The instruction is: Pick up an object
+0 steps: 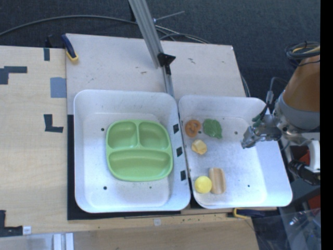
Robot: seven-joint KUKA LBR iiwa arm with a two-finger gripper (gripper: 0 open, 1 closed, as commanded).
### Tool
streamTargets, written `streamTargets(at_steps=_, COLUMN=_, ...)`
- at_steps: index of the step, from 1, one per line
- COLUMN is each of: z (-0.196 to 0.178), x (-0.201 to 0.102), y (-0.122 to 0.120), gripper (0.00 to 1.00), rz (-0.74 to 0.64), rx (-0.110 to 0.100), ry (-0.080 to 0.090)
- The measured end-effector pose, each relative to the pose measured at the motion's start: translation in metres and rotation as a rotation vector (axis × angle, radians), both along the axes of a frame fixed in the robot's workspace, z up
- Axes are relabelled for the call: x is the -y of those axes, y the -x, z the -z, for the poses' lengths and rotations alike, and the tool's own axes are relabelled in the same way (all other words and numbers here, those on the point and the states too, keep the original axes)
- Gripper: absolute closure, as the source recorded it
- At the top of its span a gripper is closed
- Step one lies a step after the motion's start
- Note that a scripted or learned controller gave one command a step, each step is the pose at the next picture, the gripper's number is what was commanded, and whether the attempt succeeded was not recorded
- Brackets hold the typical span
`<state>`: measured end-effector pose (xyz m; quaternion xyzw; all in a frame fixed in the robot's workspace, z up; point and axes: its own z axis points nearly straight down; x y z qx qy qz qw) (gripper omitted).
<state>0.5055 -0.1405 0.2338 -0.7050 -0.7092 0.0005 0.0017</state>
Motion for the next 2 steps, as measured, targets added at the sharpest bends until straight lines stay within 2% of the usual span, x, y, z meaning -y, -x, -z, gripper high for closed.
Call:
streamTargets(at_steps=1, z=0.01, x=-0.059, y=0.006, gripper=1.0, rz=-0.001, rx=0.0, ry=0.0)
streamTargets(at_steps=2, z=0.017, x=-0.114, y=0.001, gripper=1.0, rz=-0.001, rx=0.0, ry=0.0)
